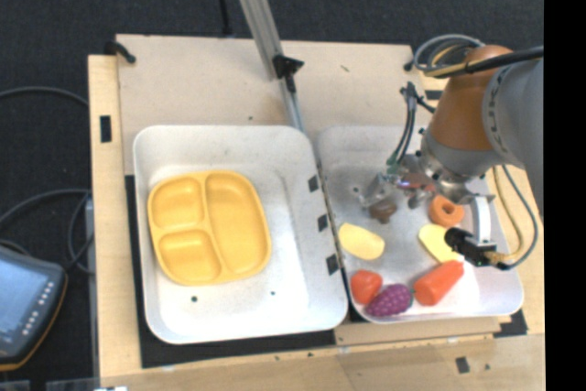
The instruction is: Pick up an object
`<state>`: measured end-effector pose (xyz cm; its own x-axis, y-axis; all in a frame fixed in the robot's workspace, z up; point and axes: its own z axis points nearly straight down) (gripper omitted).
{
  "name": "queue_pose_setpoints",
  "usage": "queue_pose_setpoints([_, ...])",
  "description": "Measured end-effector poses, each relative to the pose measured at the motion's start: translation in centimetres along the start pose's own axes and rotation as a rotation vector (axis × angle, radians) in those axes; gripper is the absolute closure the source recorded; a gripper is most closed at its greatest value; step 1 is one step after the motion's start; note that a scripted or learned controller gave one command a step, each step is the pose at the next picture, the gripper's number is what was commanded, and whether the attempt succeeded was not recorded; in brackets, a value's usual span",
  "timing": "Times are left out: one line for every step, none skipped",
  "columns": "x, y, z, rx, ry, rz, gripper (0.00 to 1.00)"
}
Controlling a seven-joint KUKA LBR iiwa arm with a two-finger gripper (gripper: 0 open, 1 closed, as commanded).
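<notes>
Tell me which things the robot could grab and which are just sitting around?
For the job, in the right bin:
gripper
yellow potato
red tomato
purple grapes
orange carrot
orange ring

Just lying about:
yellow divided tray
left bin

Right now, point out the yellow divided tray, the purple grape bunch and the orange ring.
yellow divided tray (pixel 209 226), camera view, centre divider.
purple grape bunch (pixel 392 298), camera view, middle.
orange ring (pixel 446 212), camera view, its band.

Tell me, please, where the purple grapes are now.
The purple grapes lie in the right bin, at its near edge, between the red tomato on their left and the orange carrot on their right.
</notes>
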<state>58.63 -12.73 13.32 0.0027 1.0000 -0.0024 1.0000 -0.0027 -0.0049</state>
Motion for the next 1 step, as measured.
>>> queue_pose_setpoints([0.04, 0.11, -0.49, -0.006, 0.001, 0.0, 0.0])
